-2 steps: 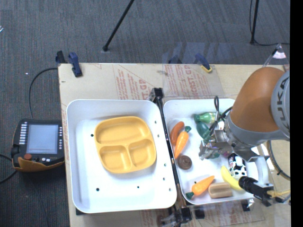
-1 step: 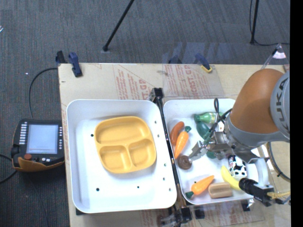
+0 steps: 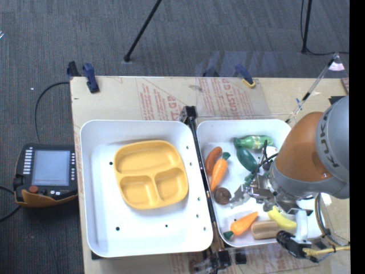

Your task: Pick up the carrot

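Two orange carrots lie in the right bin (image 3: 282,125). One carrot (image 3: 218,173) rests near the bin's left wall with its green top pointing away from me, beside a reddish sausage (image 3: 211,159). The other carrot (image 3: 244,222) lies near the front edge, its green tip to the left. My gripper (image 3: 247,193) hangs over the middle of this bin, between the two carrots and just right of a brown round piece (image 3: 222,195). No object shows in the gripper.
Also in the right bin are a green bottle (image 3: 254,142), a dark green vegetable (image 3: 247,159), a yellow banana (image 3: 282,218) and a tan roll (image 3: 265,229). The left bin (image 3: 91,153) holds a yellow divided plate (image 3: 122,153). A pendant (image 3: 48,173) sits off the bench's left.
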Robot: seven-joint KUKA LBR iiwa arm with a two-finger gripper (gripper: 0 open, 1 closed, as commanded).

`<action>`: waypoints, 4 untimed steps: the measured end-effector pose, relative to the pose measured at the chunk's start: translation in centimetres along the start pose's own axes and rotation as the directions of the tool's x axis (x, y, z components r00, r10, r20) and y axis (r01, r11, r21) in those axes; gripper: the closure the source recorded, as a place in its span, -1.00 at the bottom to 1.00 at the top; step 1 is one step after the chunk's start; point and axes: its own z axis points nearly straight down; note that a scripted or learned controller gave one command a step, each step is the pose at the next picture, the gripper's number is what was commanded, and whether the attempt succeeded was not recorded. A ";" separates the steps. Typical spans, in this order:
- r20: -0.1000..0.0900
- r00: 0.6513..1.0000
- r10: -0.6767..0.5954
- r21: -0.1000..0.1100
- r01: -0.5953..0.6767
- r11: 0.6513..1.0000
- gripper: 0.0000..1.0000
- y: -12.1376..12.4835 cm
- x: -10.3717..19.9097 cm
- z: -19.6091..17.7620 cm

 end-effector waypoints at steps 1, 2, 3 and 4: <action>-0.001 0.981 -0.194 -0.004 0.194 0.981 -1.00 0.1 0.2 5.0; 0.000 0.995 -0.098 -0.009 0.098 0.995 -1.00 5.9 1.1 4.8; -0.001 0.998 0.070 -0.010 -0.070 0.997 -1.00 12.4 1.7 4.6; -0.003 0.955 0.296 -0.006 -0.296 0.955 -1.00 17.1 1.6 4.6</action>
